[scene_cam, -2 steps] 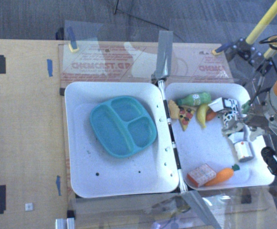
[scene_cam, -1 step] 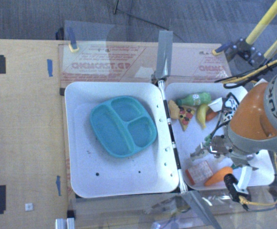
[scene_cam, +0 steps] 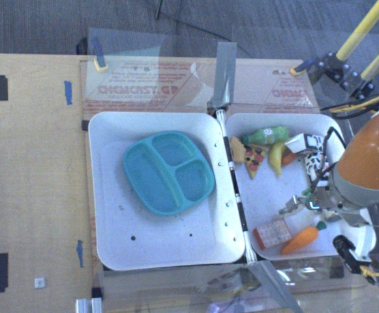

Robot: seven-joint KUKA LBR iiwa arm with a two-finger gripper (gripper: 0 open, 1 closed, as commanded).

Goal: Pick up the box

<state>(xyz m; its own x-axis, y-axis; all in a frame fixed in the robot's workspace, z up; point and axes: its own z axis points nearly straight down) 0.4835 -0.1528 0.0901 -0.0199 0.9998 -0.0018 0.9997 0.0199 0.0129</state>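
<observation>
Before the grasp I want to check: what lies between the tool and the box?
Bare white bin floor; the tool is up-right of the box, in the camera view.

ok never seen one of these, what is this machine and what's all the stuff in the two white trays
This is one camera fixed above a bench, looking down at a slant. The grey and orange shape at the right is a robot arm; its gripper hangs over the right bin, and I cannot tell how its jaws stand.

The left bin holds a teal divided plate. The right one holds toy food: a green bottle, a banana, a pizza slice, a carrot, and the small box it should pick up, lying beside the carrot.
</observation>
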